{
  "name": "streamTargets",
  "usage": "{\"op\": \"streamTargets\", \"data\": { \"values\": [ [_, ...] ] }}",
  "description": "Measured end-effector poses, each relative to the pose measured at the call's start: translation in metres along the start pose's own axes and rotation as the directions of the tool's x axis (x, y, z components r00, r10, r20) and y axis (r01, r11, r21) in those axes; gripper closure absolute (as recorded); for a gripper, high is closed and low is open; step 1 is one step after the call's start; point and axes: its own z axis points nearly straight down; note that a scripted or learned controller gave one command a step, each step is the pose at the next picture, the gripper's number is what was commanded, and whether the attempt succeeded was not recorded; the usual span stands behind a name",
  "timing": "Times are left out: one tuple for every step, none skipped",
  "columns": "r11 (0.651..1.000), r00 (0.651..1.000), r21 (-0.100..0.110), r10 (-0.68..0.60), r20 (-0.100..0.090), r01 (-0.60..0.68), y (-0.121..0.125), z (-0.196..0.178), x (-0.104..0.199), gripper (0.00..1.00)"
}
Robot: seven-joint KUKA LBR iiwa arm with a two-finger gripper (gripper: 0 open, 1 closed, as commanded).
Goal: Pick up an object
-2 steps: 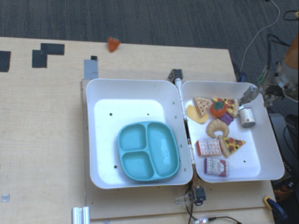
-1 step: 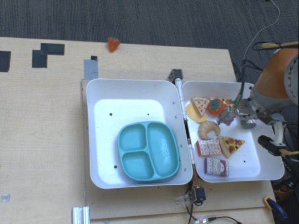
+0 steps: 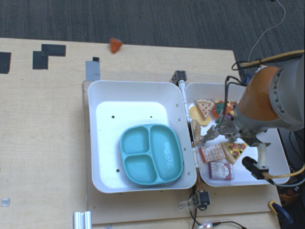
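Note:
My gripper [image 3: 215, 131] hangs low over the middle of the right bin [image 3: 271, 178], under the grey arm with its orange band [image 3: 259, 97]. Just below it lie a reddish snack packet [image 3: 213, 152] and a toy pizza slice [image 3: 235, 150]. Another packet [image 3: 220, 170] rests nearer the bin's front wall. Behind the gripper are a second pizza slice [image 3: 205, 108], a yellow piece [image 3: 196, 114] and a colourful toy [image 3: 223, 109], partly hidden by the arm. I see nothing held between the gripper's tips.
The left bin [image 3: 102, 99] holds a light-blue divided plate [image 3: 151, 153]. A small orange object [image 3: 116, 45] lies on the bench at the back. Black cables run by the right bin's far right side and front.

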Motion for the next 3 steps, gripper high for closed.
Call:
{"op": "streamTargets", "data": {
  "values": [
    [1.0,1.0,-0.007,0.0,0.002,0.0,0.002,-0.012,-0.001,1.0],
    [1.0,1.0,-0.006,0.0,0.002,0.0,0.002,-0.012,-0.001,0.0],
    [1.0,1.0,-0.011,0.001,0.005,-0.001,-0.05,-0.003,0.005,0.0]
  ]
}}
